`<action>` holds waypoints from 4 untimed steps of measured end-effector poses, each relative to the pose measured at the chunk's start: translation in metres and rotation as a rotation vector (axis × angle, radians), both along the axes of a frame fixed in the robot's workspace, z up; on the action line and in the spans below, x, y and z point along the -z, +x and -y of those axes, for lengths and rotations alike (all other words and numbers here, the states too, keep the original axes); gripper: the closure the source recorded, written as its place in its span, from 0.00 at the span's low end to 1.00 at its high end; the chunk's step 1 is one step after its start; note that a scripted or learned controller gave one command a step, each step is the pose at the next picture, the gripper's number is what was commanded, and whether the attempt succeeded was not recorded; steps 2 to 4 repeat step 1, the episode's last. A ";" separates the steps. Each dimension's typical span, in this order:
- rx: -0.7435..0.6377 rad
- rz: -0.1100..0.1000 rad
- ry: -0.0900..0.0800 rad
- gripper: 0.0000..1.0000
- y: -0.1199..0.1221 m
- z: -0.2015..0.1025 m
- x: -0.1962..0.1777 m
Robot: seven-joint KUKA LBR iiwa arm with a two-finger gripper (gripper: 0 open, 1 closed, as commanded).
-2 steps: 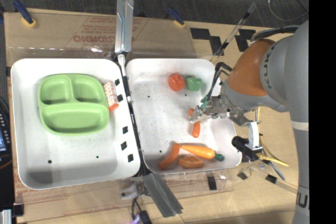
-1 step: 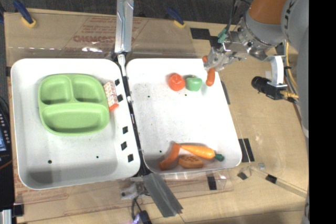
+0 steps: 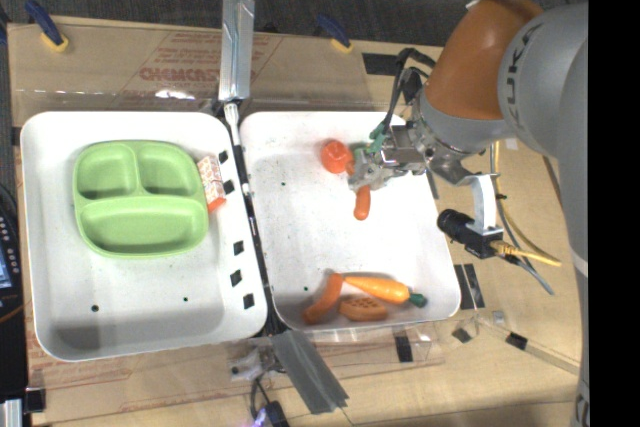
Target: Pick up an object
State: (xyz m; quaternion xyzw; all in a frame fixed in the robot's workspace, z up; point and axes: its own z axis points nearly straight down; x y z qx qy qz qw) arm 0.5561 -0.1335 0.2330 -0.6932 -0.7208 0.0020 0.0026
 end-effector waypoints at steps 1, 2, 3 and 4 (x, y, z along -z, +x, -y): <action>0.126 0.001 -0.001 1.00 -0.043 0.007 0.001; 0.126 0.001 -0.001 1.00 -0.043 0.007 0.001; 0.126 0.001 -0.001 1.00 -0.043 0.007 0.001; 0.126 0.001 -0.001 1.00 -0.043 0.007 0.001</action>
